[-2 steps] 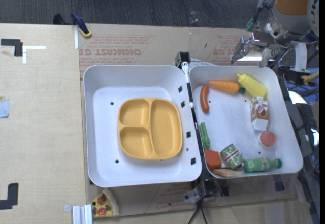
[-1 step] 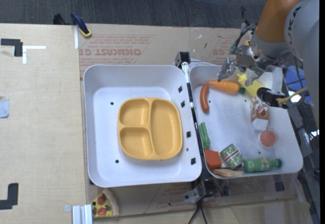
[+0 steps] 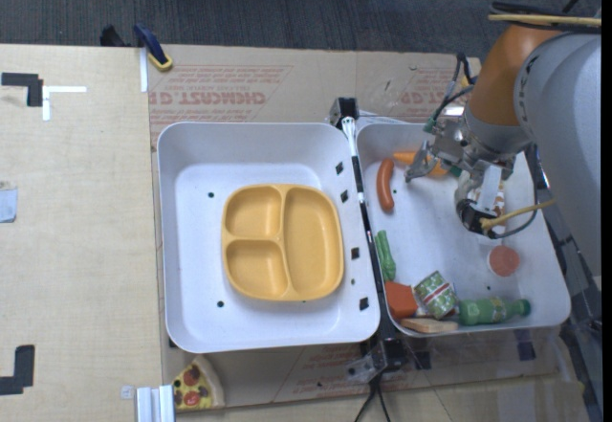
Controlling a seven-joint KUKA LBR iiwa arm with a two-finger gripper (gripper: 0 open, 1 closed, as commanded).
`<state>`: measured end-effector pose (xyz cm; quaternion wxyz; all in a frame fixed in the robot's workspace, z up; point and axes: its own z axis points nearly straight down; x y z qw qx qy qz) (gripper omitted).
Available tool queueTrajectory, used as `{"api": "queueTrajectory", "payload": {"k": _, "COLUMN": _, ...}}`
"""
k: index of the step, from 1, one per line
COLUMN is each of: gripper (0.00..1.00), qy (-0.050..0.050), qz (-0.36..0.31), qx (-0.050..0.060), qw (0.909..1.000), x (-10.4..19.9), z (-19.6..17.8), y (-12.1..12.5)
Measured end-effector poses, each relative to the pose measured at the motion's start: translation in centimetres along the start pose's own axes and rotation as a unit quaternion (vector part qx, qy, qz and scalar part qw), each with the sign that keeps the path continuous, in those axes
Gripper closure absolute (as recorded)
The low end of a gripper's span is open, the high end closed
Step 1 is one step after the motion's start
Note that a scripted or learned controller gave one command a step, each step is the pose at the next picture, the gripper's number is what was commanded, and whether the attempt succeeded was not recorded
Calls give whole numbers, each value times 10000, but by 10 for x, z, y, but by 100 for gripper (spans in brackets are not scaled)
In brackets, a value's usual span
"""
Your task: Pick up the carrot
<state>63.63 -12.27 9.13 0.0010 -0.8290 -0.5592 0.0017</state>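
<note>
The carrot (image 3: 407, 159) is a small orange piece lying near the far wall of the right bin (image 3: 535, 310). My gripper (image 3: 428, 158) is low over the carrot's right end and hides part of it. The grey arm with its orange band (image 3: 502, 76) reaches in from the right, above the bin's far right corner. From this angle I cannot see whether the carrot is gripped.
A reddish sausage (image 3: 385, 185) lies just left of the carrot. Nearer the front are a green pod (image 3: 384, 255), an orange-red block (image 3: 399, 297), a small can (image 3: 435, 294), a green bottle (image 3: 492, 310) and a pink disc (image 3: 504, 260). The left bin (image 3: 182, 219) holds a yellow divided plate (image 3: 284, 242).
</note>
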Motion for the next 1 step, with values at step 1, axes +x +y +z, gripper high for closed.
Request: {"api": "queueTrajectory", "payload": {"k": 1, "gripper": 0, "qy": -20, "qz": 1232, "qx": 199, "qw": 9922, "x": -25, "z": 6, "y": 26}}
